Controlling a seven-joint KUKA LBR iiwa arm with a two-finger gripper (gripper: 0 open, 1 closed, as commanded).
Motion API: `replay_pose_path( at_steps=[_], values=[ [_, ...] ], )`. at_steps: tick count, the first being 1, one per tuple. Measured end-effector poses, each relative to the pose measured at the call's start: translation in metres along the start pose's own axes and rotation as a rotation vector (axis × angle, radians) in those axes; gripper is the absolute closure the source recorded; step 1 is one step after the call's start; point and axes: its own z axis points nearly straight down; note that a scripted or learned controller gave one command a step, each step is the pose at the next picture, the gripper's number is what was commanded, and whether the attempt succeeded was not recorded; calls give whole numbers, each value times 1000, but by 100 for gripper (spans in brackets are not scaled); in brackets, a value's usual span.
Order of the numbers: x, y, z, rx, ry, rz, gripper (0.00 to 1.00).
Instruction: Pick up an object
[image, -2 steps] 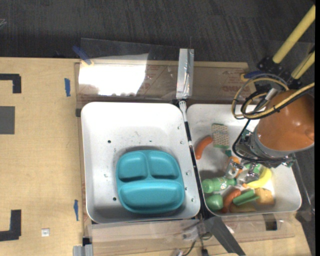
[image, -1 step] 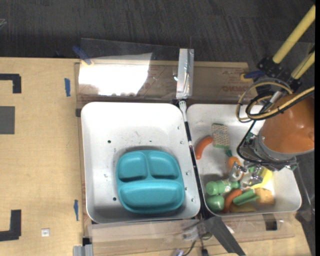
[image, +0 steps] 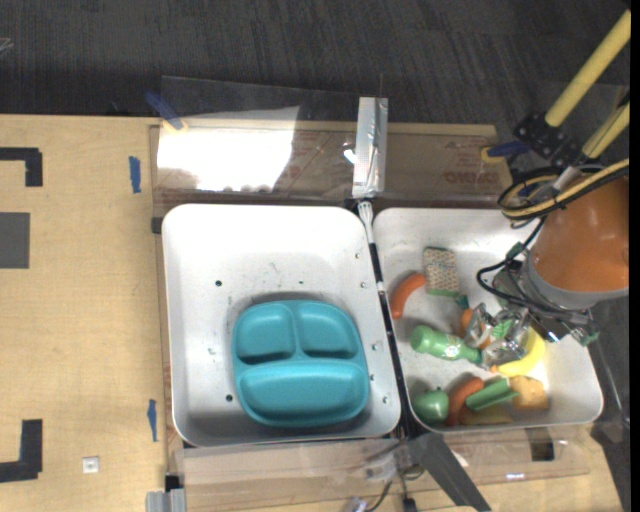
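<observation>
My gripper (image: 497, 334) is lowered into the right bin (image: 400, 235), down among a heap of toy food. Right around it lie a green pear-like piece (image: 437, 343), a yellow piece (image: 532, 359) and a small orange bit (image: 467, 318). An orange curved piece (image: 405, 293) and a tan waffle-like piece (image: 440, 268) lie further left and back. Near the front wall sit a green piece (image: 431, 404), an orange and green carrot-like piece (image: 480, 393) and a tan piece (image: 531, 396). The wrist and cables hide the fingertips.
The left bin (image: 200, 250) holds a teal divided tray (image: 297, 361) toward its front. The arm's orange band (image: 592, 245) and cables hang over the right bin's right side. A metal divider strip (image: 369, 150) stands behind the bins.
</observation>
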Motion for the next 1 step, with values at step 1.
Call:
replay_pose_path(
  at_steps=[1],
  values=[
    [0, 0, 0, -1, 0, 0, 0]
  ],
)
